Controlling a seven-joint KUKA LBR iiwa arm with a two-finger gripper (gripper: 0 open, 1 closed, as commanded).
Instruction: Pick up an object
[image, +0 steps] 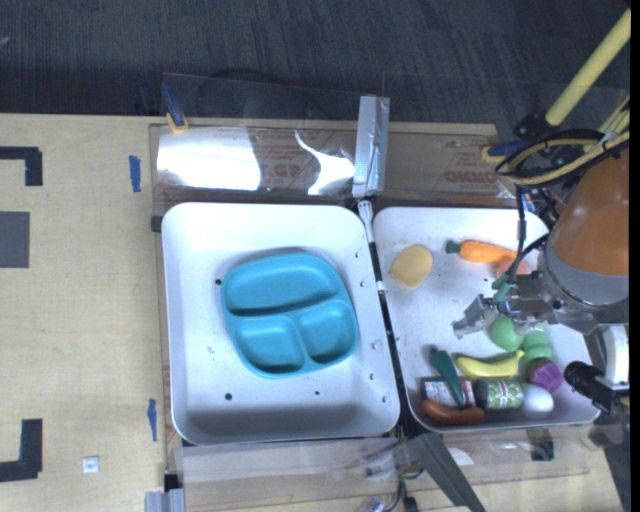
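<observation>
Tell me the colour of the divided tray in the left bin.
The divided tray is light blue, seen in the camera view.

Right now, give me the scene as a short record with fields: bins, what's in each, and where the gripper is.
left bin: holds a blue divided tray
right bin: holds the toy food
lemon: near the right bin's upper left, alone
carrot: near the far wall
banana: in the pile at the near wall
bottle: lying flat under the banana
gripper: above the right bin, over the pile
grip state: cannot tell
</observation>
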